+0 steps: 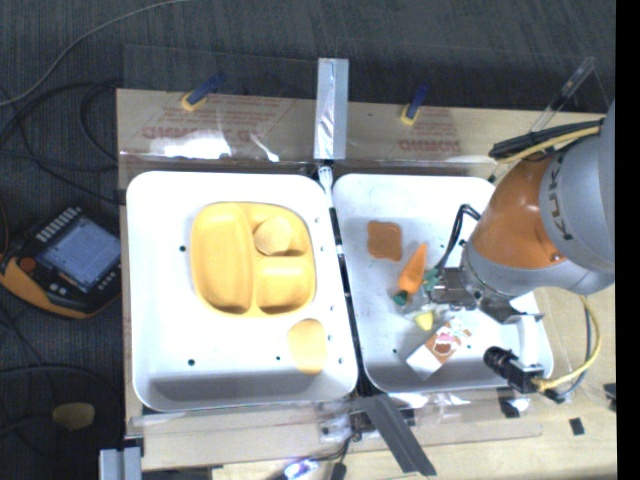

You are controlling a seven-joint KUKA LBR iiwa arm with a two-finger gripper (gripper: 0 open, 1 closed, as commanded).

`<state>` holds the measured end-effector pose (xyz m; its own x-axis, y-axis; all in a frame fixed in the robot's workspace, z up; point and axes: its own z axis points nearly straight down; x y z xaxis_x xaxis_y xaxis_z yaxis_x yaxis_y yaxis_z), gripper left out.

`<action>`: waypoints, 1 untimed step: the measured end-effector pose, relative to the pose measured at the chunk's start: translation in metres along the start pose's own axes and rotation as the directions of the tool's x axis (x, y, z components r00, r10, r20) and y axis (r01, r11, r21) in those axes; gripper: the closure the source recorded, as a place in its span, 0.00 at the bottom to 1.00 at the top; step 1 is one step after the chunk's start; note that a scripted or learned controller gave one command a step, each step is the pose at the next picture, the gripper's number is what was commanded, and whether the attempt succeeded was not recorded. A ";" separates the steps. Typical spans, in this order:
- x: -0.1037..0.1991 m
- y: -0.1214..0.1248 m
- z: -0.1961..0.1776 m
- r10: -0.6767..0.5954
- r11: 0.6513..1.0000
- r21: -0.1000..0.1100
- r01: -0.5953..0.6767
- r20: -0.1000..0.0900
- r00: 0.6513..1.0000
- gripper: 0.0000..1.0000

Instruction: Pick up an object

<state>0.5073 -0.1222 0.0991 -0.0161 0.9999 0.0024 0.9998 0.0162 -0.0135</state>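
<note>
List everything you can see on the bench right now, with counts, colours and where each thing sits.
bins: 2, white, side by side on the bench
divided tray: 1, yellow, middle of the left bin
round piece: 1, tan, in the tray's upper right compartment
flat oval piece: 1, pale yellow, left bin, below the tray
square piece: 1, orange-brown, upper left of the right bin
toy carrot: 1, orange with green end, right bin, tilted, below the square piece
small carton: 1, white with red print, lower right bin
clips: 2, blue and yellow, on the plastic sheet behind the bins
handheld pendant: 1, orange and black, on the floor left of the bench
arm: 1, grey with orange band, over the right bin
gripper: 1, dark, beside the carrot's green end
</note>
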 end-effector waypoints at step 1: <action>0.072 0.063 -0.081 0.011 1.000 -0.005 -0.011 0.003 1.000 1.00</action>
